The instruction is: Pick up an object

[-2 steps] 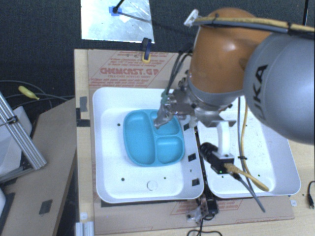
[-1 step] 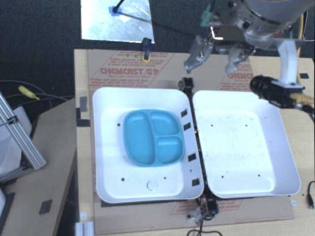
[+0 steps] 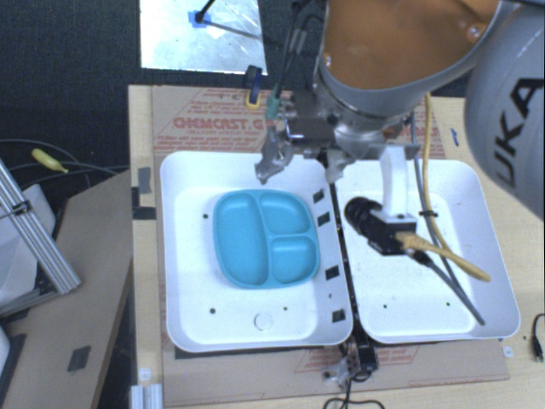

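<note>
Plate (image 3: 262, 239), blue with three compartments, lies flat in the left bin (image 3: 192, 313). Just beyond the plate's far rim hangs the gripper (image 3: 302, 162), fingers spread wide with nothing between them. Right of the plate sits the second bin (image 3: 477, 228).

Lying flat, open side up, in left bin (image 3: 192, 309): lt-blue plate (image 3: 264, 239) w/ 3 compartments, rounded corners, sitting approx mid-bin, closer to right wall.
</note>
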Robot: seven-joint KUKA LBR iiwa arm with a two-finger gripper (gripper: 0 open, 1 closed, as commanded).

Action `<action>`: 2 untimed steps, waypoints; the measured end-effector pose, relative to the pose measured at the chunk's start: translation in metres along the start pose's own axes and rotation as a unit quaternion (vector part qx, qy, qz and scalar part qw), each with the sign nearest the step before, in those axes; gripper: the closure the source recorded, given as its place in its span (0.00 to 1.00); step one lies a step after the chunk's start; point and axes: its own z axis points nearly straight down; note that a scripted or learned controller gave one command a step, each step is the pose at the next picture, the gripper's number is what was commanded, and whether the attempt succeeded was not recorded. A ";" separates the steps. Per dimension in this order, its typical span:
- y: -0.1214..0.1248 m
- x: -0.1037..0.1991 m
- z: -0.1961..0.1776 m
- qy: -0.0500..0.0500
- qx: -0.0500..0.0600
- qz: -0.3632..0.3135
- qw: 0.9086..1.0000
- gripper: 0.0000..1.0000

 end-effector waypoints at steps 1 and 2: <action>-0.010 0.011 -0.018 0.001 -0.005 0.002 1.000 0.00; -0.010 0.046 -0.082 0.003 -0.007 0.001 1.000 0.00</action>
